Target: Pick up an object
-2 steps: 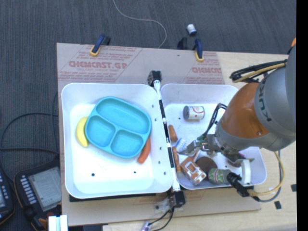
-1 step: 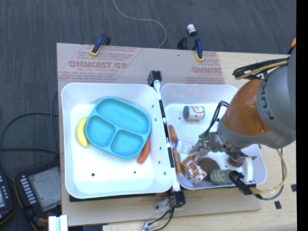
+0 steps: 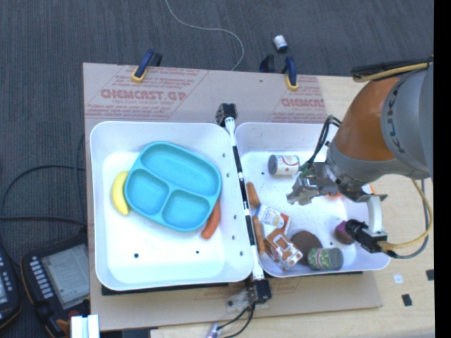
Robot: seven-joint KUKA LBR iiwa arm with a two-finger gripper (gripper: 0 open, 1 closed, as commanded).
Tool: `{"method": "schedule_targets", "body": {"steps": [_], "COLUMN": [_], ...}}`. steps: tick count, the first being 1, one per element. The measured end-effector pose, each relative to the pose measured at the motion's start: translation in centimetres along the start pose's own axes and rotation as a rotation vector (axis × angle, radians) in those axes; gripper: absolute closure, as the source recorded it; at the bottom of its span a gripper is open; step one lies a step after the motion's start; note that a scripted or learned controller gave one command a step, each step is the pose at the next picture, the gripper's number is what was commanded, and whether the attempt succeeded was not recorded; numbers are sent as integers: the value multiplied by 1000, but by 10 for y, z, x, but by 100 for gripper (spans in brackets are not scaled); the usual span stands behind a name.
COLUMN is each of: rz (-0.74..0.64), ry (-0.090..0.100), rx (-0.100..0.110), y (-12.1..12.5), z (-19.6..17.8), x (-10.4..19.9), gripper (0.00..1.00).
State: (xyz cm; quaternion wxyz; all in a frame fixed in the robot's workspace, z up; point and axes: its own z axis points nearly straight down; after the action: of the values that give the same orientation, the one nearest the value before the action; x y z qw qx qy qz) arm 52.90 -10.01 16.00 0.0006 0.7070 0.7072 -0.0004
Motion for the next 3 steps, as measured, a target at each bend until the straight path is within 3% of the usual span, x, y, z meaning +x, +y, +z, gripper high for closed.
{"method": "schedule_targets", "body": {"steps": [1, 2, 3], "rz": [0, 0, 0], "ry": [0, -1, -3], "rx": [1, -7, -10], "y": [0, 27, 28], "z": [0, 73, 61], "x": [0, 2, 2], "gripper": [0, 0, 100]}}
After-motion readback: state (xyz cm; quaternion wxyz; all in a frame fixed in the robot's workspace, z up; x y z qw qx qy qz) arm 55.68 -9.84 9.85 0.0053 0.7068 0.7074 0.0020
